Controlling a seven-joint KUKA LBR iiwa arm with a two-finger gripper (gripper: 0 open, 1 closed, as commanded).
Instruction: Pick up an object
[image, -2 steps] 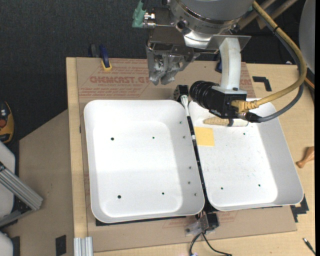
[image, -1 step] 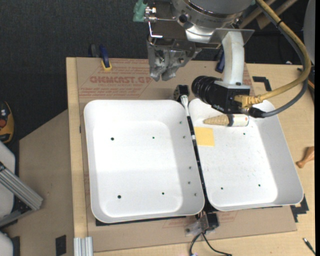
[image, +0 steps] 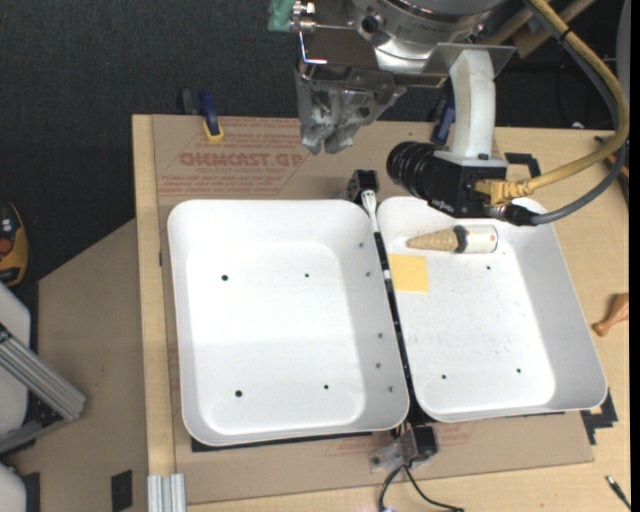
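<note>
Nearest to the camera, at 6 o'clock, a small black connector (image: 415, 443) with its cables sits on the brown surface (image: 150, 330), just below the place where the two bins meet.

The left bin (image: 200, 330) has nothing in it for me; I see only a few dark dots on its floor. The right bin (image: 560, 340) carries the things of my task, both in its far part. A flat yellow square, maybe a sticky note or a slice of foam (image: 409, 273), lies close to the wall between the bins. Just beyond it, toward 1 o'clock, lies a cone-shaped object like an ice-cream cone with a white end (image: 453, 240), on its side, with the point toward the left bin. These two are near each other but not touching.

Farther, at 12 o'clock, my gripper (image: 331, 125) hangs above the far edge of the surface, behind the left bin's far right corner. It is well apart from both objects and nothing is between its fingers. They look drawn close together, but the picture is grey and blurred there, so I cannot tell surely.

I judge the task is at its beginning: no object is lifted. Left to do: travel over the right bin, descend on the cone or the square, close, and lift.
</note>
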